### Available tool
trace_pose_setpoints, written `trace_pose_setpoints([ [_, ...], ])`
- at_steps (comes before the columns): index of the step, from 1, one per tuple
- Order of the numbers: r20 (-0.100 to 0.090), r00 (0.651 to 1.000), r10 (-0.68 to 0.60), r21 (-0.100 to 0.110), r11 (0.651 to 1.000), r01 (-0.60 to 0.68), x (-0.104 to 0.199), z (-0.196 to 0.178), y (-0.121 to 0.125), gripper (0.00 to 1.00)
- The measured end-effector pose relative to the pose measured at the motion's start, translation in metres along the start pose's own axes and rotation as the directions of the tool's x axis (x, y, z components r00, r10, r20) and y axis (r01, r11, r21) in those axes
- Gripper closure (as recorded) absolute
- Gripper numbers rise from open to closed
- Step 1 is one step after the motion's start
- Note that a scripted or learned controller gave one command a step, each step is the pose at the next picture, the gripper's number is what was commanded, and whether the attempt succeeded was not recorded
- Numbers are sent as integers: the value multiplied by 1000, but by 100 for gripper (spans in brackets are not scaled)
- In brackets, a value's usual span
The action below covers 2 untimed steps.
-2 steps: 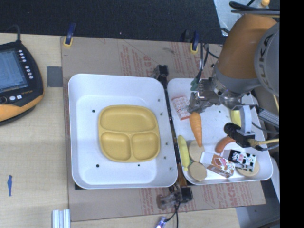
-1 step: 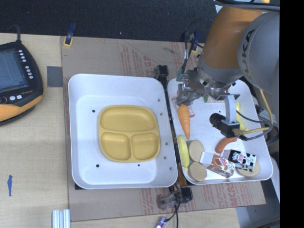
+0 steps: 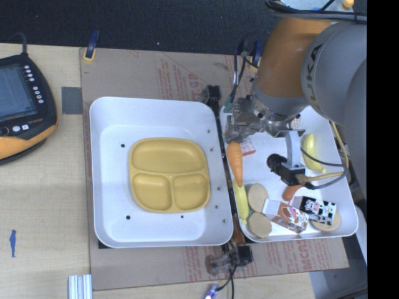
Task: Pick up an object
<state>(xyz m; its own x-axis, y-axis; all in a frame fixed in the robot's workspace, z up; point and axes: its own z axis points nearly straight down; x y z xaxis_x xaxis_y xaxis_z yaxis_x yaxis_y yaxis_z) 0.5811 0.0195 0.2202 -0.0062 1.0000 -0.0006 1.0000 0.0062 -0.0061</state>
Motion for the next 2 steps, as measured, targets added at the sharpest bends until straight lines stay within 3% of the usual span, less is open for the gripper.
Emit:
trace_pose_setpoints([
  [2, 0, 1000, 4, -4, 1000, -4, -24, -7, 24, 100],
])
